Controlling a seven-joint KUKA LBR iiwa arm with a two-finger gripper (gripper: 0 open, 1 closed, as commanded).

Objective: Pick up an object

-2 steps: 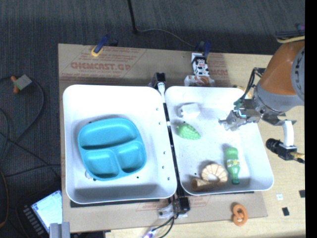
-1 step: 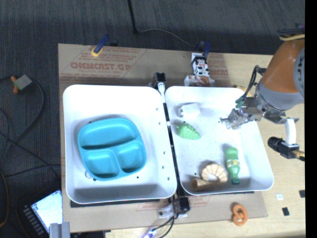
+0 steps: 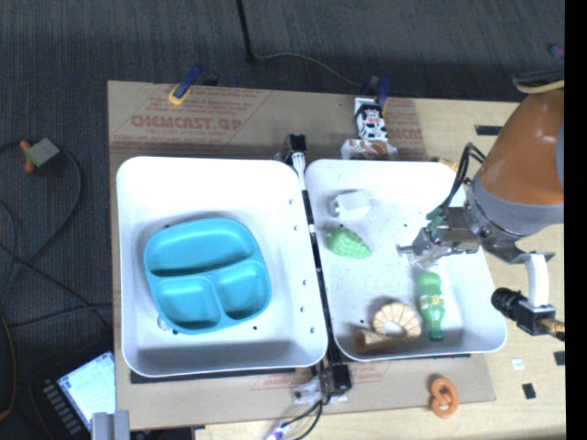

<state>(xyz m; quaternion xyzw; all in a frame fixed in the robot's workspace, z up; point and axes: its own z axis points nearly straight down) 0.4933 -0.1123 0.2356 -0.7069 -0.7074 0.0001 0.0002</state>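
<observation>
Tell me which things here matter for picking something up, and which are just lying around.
Part of the job: gripper; green bottle; green bumpy toy; shell-shaped toy; white object; right bin.

Lying about: blue divided tray in left bin; orange ring on bench.

A blue clamp [image 3: 185, 82] sits upper left on the brown surface [image 3: 275, 122], an orange pretzel-shaped ring [image 3: 444, 395] lower right. A black cable [image 3: 246, 26] crosses the dark carpet [image 3: 92, 26] above.

Green bottle [image 3: 430, 305] lying in right bin [image 3: 477, 337]
</observation>
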